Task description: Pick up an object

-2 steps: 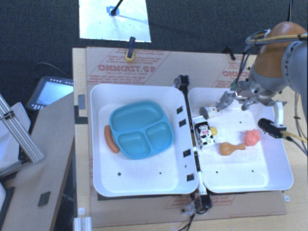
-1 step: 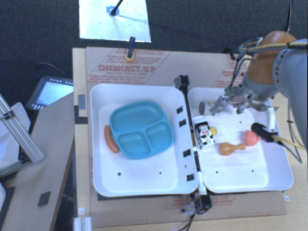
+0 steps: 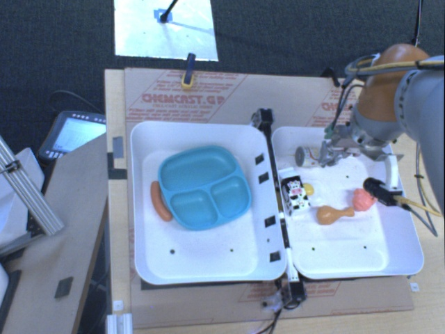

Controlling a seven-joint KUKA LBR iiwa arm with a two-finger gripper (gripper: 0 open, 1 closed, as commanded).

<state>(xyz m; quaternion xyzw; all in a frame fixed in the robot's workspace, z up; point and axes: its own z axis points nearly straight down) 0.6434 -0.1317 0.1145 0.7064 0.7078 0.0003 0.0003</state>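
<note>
Both white bins [image 3: 208,273] sit on brown board, on a bench over dark carpet. My gripper [image 3: 314,155] hangs low in the right bin's far corner, holding nothing, I think (too blurry to tell its grip). Nearby toys wait: drumstick [image 3: 334,214], cow box [image 3: 297,195], pink lump [image 3: 363,200].

My arm [image 3: 417,110] shows as a thick, rounded grey casing with a broad orange band [image 3: 382,89] wrapped above the wrist. A bundle of thin cables, yellow, black and green among them, runs along its top and drops toward the wrist. Below that sits a silvery metal pincer [image 3: 316,155] assembly, with a small white-and-black part hanging on its near side
</note>
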